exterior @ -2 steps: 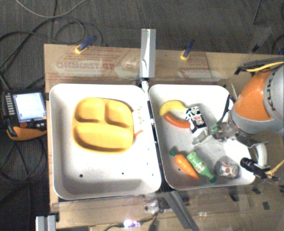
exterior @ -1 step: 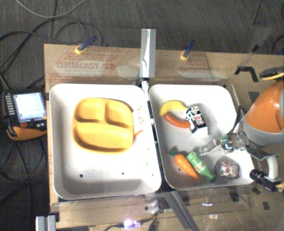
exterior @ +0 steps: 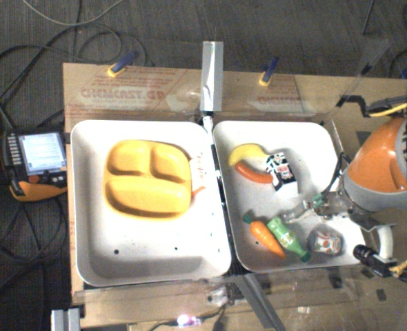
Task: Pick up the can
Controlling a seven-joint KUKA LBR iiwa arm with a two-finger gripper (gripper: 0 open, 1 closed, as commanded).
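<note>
The can (exterior: pixel 325 242) lies on its side in the lower right corner of the right bin (exterior: pixel 321 131); grey-silver body with a red patch on its label, details too small to read. Nothing is touching it that I can make out.

Just left of the can: a green bottle (exterior: pixel 287 236) lying slantwise, touching a carrot (exterior: pixel 266 238) (orange, green top toward upper left). Further up the bin, a banana (exterior: pixel 246 153) curves over a red-orange sausage-shaped item (exterior: pixel 254 174), and a small black-and-white carton (exterior: pixel 280 169) sits beside them.

The arm (exterior: pixel 376 171) enters from the right, its orange band bulking over the bin's right rim. The gripper (exterior: pixel 307 209) points left and slightly down into the bin, above and to the left of the can, near the bottle's upper end. Thin metallic fingers are visible, with nothing seen between them; whether they are spread or closed I cannot tell.

The left bin (exterior: pixel 86 240) holds a yellow divided tray (exterior: pixel 149 178) with three compartments. Both bins rest on a brown cardboard-covered table (exterior: pixel 79 81); two blue-and-yellow clamps (exterior: pixel 121 63) grip its far edge. The floor is dark carpet (exterior: pixel 52 5) with loose cables, and a handheld pendant with a lit screen (exterior: pixel 36 154) lies at left.
</note>
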